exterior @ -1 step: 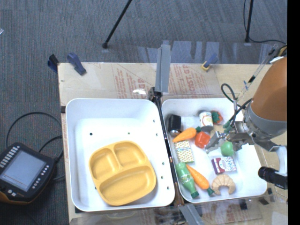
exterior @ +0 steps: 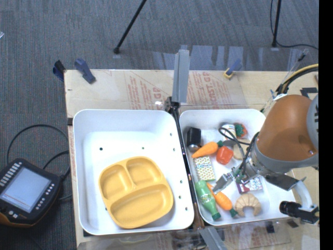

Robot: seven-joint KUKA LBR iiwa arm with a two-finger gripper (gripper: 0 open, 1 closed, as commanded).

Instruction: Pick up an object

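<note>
The right bin [exterior: 260, 116] holds several toy foods. An orange carrot [exterior: 205, 150] lies beside a red pepper [exterior: 225, 155] and a black cylinder [exterior: 193, 136]. Below them sit a patterned box [exterior: 204, 167], a green bottle [exterior: 207, 198], a small carrot [exterior: 222, 200] and a croissant [exterior: 248, 204]. A red and green toy [exterior: 239, 129] rests near the far wall. My gripper [exterior: 230, 179] hangs low over the middle of this bin, just right of the patterned box and above the small carrot. The arm's orange band [exterior: 286, 129] hides the bin's right part.
The left bin [exterior: 88, 124] holds a yellow divided plate [exterior: 136, 191]. A small card [exterior: 251, 185] lies under the wrist. A grey post [exterior: 181, 77] stands behind the gap between the bins. A teach pendant [exterior: 26, 189] lies on the floor at the left.
</note>
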